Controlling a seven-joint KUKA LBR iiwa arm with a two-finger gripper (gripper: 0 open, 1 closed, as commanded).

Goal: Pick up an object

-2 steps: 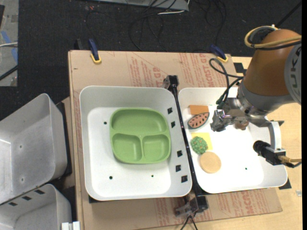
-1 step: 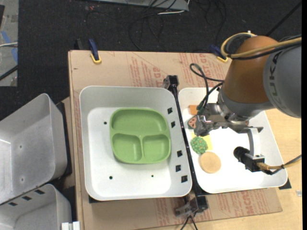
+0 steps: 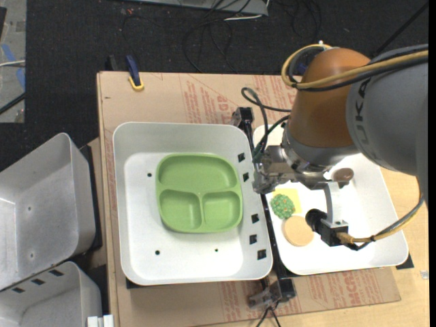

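Arm (image 3: 354, 107) over right bin (image 3: 381, 257), gripper (image 3: 271, 177) low by the bin's left wall, just above a green knobbly ball (image 3: 281, 205) that lies against a yellow piece (image 3: 293, 196); tan disc (image 3: 298, 233) just below the ball, small brown thing (image 3: 343, 176) further right. The wrist hides the gripper's tip, so open or closed cannot be told, and nothing is seen held; this reads as the approach step, grasp not yet made. Next move likely calls for centring over the ball, clear of the wall, then descending and closing; green divided plate (image 3: 199, 193) in left bin (image 3: 136, 251) sits well apart
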